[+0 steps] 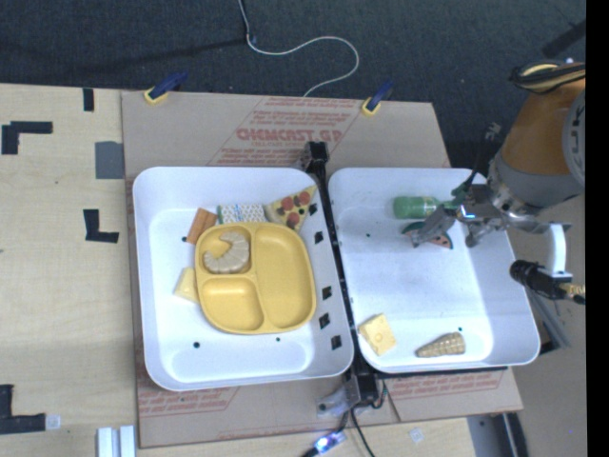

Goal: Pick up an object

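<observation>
The claw (445, 227) is seen low in the right bin (495, 350), its spread impossible to tell, beside a green bottle (415, 207), judged light, stiff, best gripped mid-body.

Red printed lettering on brown cardboard sheet (285, 127), upper middle of frame, above white bins: too blurred for reading.

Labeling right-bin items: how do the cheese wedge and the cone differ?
The cheese wedge is pale yellow and blocky; the cone is tan, textured and tapers to a point. The wedge lies against the bin's left wall; the cone lies further right, near the front wall. Both lie loose in the right bin, apart from the gripper.
</observation>
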`<state>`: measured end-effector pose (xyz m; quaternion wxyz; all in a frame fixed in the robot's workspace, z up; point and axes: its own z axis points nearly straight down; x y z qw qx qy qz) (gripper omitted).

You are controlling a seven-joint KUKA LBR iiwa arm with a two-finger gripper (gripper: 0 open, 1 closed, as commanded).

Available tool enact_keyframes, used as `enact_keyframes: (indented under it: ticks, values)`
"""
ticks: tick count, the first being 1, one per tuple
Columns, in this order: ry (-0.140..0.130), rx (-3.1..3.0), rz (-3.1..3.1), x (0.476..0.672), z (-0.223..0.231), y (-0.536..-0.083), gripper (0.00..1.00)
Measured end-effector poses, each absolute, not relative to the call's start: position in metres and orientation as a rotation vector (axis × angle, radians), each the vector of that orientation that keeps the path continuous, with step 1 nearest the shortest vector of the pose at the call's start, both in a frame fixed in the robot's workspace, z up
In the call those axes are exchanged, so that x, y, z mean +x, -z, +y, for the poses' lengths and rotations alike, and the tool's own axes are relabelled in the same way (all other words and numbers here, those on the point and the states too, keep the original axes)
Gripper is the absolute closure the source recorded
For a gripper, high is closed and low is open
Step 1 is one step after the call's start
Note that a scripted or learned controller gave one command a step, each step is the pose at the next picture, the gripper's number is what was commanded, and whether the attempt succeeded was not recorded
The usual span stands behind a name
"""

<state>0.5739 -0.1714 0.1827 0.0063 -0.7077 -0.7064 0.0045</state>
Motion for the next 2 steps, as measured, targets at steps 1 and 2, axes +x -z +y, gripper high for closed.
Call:
enact_keyframes:
  ticks: [1,2]
  values:
    - [-0.002,-2.219,-2.221,0.577,-0.171,-0.19,0.0]
    - [-0.007,-2.216,-2.219,0.569,-0.167,-0.143,0.0]
